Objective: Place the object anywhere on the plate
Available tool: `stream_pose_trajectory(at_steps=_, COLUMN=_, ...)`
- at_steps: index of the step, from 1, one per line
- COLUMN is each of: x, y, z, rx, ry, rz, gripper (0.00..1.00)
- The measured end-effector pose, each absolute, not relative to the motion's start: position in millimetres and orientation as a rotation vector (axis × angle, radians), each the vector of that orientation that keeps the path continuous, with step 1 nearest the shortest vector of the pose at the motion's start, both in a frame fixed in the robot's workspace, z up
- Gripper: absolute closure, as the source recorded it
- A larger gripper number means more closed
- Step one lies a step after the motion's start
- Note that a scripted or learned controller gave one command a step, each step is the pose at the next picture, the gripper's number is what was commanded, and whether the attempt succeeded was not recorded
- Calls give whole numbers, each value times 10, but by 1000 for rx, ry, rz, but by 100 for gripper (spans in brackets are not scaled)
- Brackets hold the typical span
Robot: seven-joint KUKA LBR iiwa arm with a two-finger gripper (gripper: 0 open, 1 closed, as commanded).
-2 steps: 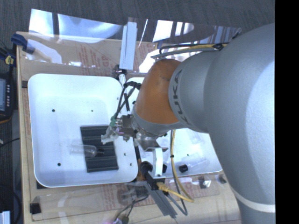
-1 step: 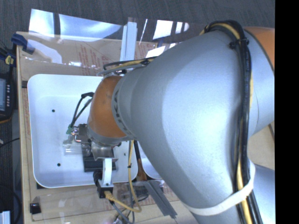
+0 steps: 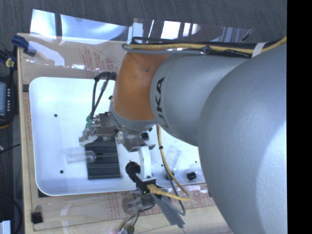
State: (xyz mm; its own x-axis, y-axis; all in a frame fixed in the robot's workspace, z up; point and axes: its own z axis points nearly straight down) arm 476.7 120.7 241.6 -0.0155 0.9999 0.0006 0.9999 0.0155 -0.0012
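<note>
Down in the left white bin (image 3: 39, 130), a small clear object (image 3: 80, 156), glass-like and cylindrical, lies on its side with its long axis running roughly left to right, its left end pointing at the bin's left wall. It sits just beside the dark ribbed block of the gripper (image 3: 102, 161), touching or nearly so. Whether the gripper is clenched or released cannot be told. The grey arm (image 3: 229, 101) covers most of the right bin (image 3: 183, 155), where a small black piece (image 3: 191, 175) lies.
</note>
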Motion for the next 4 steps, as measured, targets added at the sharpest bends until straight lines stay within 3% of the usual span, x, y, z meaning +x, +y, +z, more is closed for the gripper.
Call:
stream_pose_trajectory(at_steps=1, x=4732, y=2087, z=1249, rx=-2363, ry=-2065, rz=13, gripper=0)
stream_pose_trajectory(at_steps=2, x=4763, y=1279, z=2399, rx=-2387, ry=-2038, rz=1, gripper=0)
stream_pose_trajectory(at_steps=3, x=4784, y=1637, z=940, rx=-2566, ry=-1809, rz=-3, gripper=0)
stream_pose_trajectory(at_steps=4, x=4973, y=921, z=2482, rx=-2374, ry=-2055, rz=-1, gripper=0)
